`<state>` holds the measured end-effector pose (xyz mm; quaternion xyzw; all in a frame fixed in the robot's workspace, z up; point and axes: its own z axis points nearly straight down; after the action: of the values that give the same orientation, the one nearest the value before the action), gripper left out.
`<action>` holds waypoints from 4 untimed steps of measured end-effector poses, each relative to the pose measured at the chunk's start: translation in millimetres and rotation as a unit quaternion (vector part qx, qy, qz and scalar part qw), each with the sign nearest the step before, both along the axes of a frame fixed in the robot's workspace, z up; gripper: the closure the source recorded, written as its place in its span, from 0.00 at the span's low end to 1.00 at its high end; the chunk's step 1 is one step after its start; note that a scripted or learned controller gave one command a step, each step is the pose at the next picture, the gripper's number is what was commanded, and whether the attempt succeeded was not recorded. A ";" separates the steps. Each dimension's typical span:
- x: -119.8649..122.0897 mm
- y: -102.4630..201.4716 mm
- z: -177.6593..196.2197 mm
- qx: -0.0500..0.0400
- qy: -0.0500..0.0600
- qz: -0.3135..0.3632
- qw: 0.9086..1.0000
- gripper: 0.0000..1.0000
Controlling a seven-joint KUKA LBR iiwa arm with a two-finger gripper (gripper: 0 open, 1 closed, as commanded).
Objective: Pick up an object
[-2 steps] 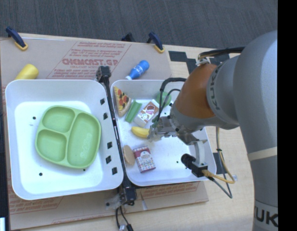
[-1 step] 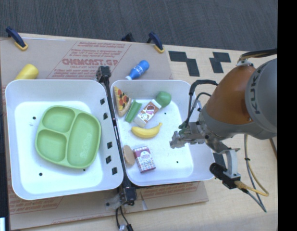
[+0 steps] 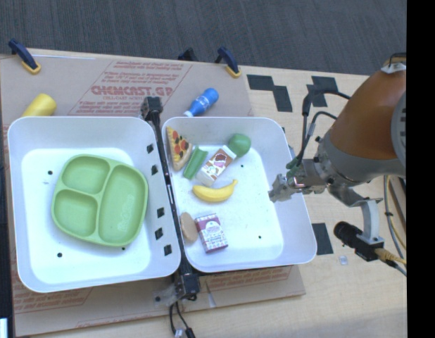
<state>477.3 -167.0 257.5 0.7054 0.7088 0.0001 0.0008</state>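
Note:
The right bin point(image 3: 270, 241) holds several small things: a yellow banana point(image 3: 215, 190), a pizza slice point(image 3: 177, 147), a green piece point(image 3: 194, 163), a white and red carton point(image 3: 217, 165), a green ball-like thing point(image 3: 239, 144), a red box point(image 3: 212, 232) and a tan piece point(image 3: 188, 227). My gripper point(image 3: 281, 189) hangs over the bin's right rim, right of the banana and apart from it. Nothing shows between its fingers.
The left bin point(image 3: 27, 153) holds a green three-part plate point(image 3: 99, 199). Behind the bins lie a blue and white bottle point(image 3: 202, 102) and a yellow thing point(image 3: 40, 105) on cardboard. Blue clamps point(image 3: 228, 60) stand at the back edge.

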 end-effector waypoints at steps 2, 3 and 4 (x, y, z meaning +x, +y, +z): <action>-0.5 -13.8 -1.3 0.000 0.001 0.000 1.000 1.00; 3.2 -44.3 -31.9 0.000 0.002 0.001 1.000 1.00; 179.8 -41.4 27.0 0.000 0.000 0.001 1.000 1.00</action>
<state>657.1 -208.4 284.5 0.7049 0.7093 0.0001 0.0011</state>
